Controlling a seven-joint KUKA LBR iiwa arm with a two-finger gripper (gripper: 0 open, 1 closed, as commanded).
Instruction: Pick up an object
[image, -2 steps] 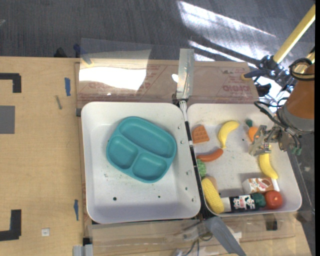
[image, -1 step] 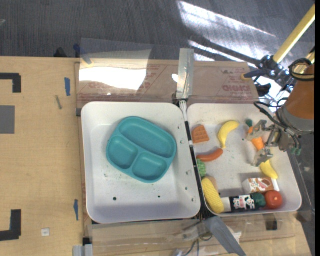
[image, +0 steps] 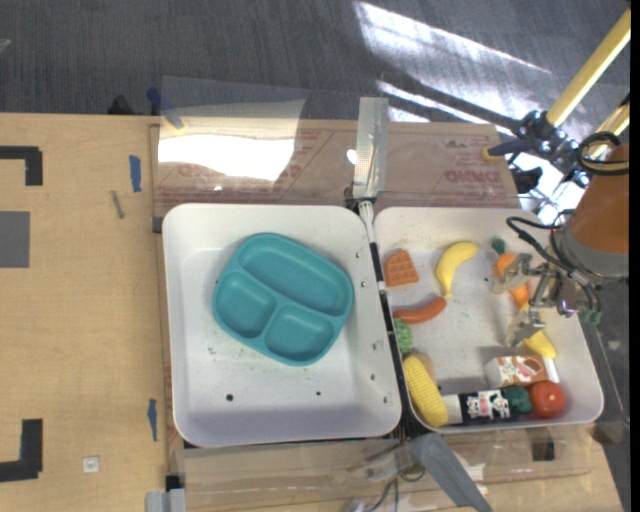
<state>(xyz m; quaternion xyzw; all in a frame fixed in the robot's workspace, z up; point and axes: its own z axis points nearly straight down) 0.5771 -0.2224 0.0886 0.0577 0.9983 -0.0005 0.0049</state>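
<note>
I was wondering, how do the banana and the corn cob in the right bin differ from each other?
The banana lies near the far side of the right bin, while the corn cob lies at its near left corner. The banana is smooth and curved; the corn cob is straighter, with a bumpy kernel surface. The banana lies apart from other things, whereas the corn cob sits close beside a dark bottle. Both are yellow toy foods.

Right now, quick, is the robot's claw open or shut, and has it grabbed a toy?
Gripper: low over the right white bin, near the small yellow toy. Open or shut cannot be told, and no toy is seen held.
</note>
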